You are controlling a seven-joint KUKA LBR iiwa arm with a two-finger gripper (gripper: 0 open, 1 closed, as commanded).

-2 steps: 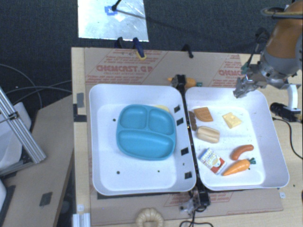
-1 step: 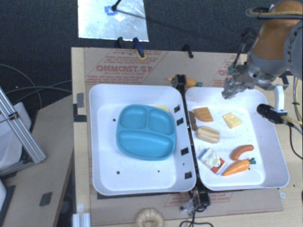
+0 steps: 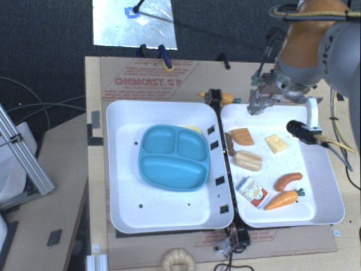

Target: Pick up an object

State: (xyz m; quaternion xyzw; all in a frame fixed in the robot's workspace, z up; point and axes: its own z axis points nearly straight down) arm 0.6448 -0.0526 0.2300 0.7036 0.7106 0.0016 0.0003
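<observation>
jaws (image 3: 256,107) above right bin's (image 3: 324,176) far edge

Two white bins sat side by side on the desk (image 3: 67,151). Left bin (image 3: 121,168) held a blue sectioned tray (image 3: 174,157), with a yellow item partly hidden at its far edge. Right bin (image 3: 324,179) held a toast slice (image 3: 242,136), cheese wedge (image 3: 276,143), bread roll (image 3: 247,161), small printed carton (image 3: 252,191), sausage (image 3: 288,180) and carrot (image 3: 282,199), all lying apart. The claw (image 3: 258,105) hung over the right bin's far rim, nothing visibly between its fingers; finger spacing unreadable. A foil-like sheet (image 3: 134,16) lay beyond the bins.
</observation>
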